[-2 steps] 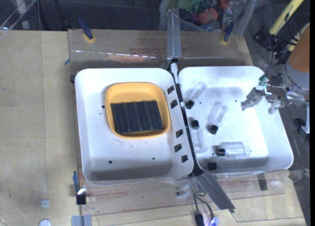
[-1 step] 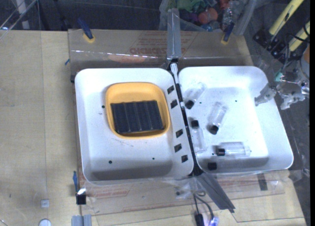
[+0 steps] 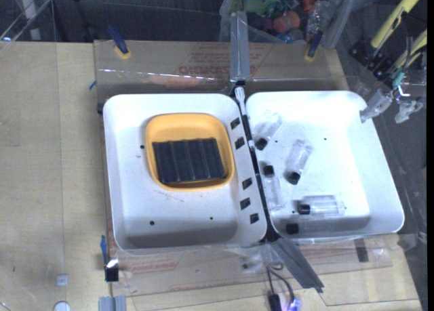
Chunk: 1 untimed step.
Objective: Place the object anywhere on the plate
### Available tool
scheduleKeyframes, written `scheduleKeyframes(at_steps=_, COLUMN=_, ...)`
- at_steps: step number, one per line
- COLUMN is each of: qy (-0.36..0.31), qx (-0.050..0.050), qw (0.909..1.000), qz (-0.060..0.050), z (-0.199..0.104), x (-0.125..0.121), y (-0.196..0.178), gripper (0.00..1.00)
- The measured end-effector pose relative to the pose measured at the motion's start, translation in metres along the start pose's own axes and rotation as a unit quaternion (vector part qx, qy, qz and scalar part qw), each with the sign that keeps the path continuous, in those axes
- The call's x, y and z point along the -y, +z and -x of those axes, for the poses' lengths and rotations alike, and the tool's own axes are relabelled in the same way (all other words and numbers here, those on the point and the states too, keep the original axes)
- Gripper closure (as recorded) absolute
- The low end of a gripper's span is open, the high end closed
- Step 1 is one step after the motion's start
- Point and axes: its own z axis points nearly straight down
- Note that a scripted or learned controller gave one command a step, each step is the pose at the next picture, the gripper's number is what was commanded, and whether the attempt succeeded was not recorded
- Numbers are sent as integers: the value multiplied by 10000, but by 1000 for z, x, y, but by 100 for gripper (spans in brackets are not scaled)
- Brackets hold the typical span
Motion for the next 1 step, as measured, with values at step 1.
scheduleKeyframes(at_steps=1, qy=-2108, qx=-17, qw=9775, qz=-10, z=-4, x=-21, y=59, gripper=0)
